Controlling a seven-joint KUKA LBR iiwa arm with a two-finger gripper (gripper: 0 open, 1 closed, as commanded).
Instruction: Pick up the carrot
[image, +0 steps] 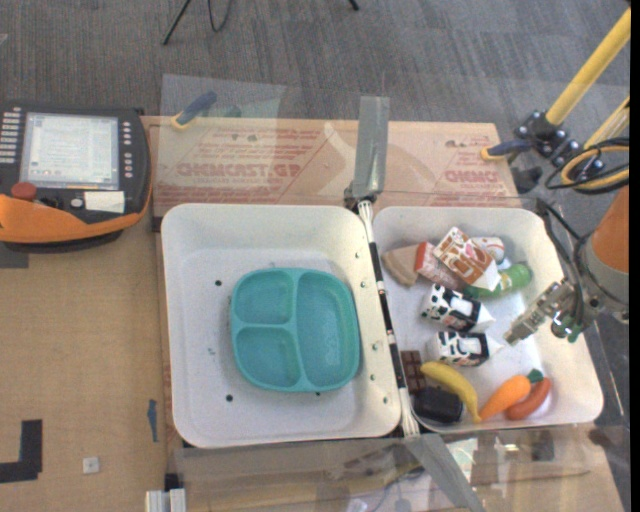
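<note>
Two white bins were seen side by side on the tabletop (80, 330), the left bin (190, 300) holding a teal divided plate (296, 329). The carrot (503, 395) was seen at the near edge of the right bin (575, 400), between a banana (450, 380) and a red item (532, 398). The pincer (528, 322) was positioned above the right bin's right side, nothing seen gripped; open or closed could not be told.

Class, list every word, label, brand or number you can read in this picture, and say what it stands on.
"CHEMCAST GP", mirrored: on the clear sheet behind the bins.
Red print at the sheet's right end: too blurred.
Pendant screen: too small.
Red-and-white packet: print unreadable.
</note>
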